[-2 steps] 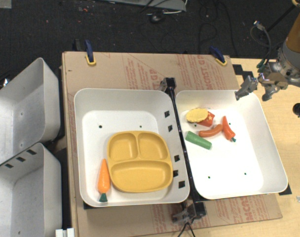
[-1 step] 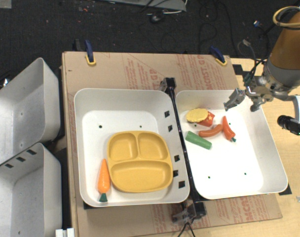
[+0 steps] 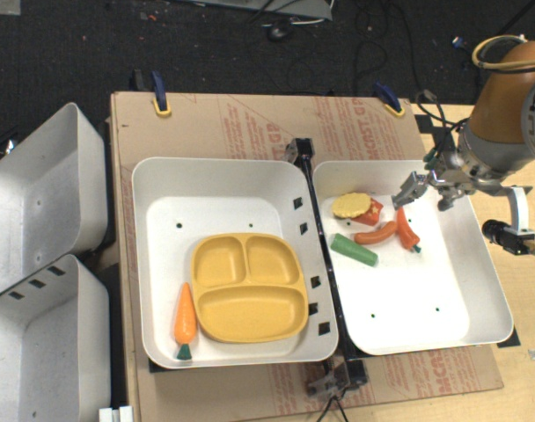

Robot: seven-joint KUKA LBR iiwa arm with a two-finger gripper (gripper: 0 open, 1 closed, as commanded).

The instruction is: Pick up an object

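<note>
Orange-red toy chilli lies beside sausage.

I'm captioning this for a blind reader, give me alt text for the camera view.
A robot gripper hovers, open, over the right bin near toy food. The left bin holds a yellow divided plate and a toy carrot.

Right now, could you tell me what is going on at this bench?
A robot arm reaches in from the right, its claw open above the upper part of the right bin, holding nothing. Below it lie a corn piece, a sausage, a chilli and a green piece. The left bin holds a yellow tray with a carrot beside it.
</note>
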